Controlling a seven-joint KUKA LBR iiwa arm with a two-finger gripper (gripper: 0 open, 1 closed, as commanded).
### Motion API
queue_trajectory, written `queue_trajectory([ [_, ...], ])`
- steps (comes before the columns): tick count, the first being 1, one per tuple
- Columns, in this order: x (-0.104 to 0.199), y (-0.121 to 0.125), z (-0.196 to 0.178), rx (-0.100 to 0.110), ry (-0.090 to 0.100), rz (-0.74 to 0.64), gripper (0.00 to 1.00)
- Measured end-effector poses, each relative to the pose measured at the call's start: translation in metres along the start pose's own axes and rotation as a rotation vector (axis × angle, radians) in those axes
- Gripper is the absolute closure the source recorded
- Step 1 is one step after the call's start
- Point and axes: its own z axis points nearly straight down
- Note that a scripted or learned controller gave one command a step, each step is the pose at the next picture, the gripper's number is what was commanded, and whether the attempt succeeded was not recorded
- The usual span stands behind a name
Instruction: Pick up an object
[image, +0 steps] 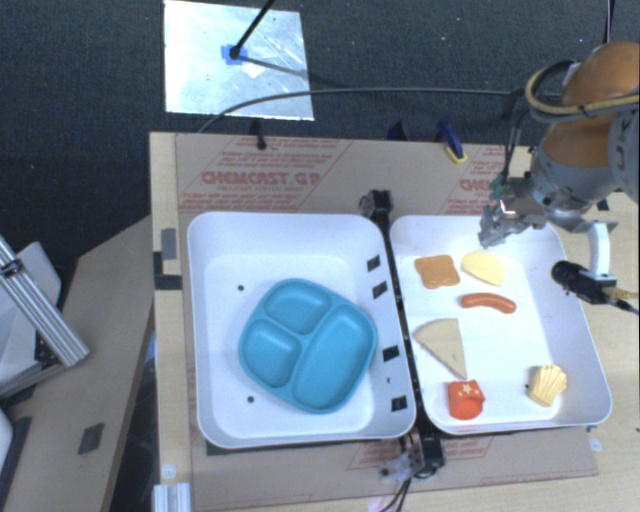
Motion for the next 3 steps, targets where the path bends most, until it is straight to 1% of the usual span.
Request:
queue_trajectory([
  [2, 0.104, -0.024, -0.014, 0.003, 0.002, -0.005, 1.0],
  [3, 0.152, -0.035, -0.009, 0.004, 0.002, -0.006, 1.0],
])
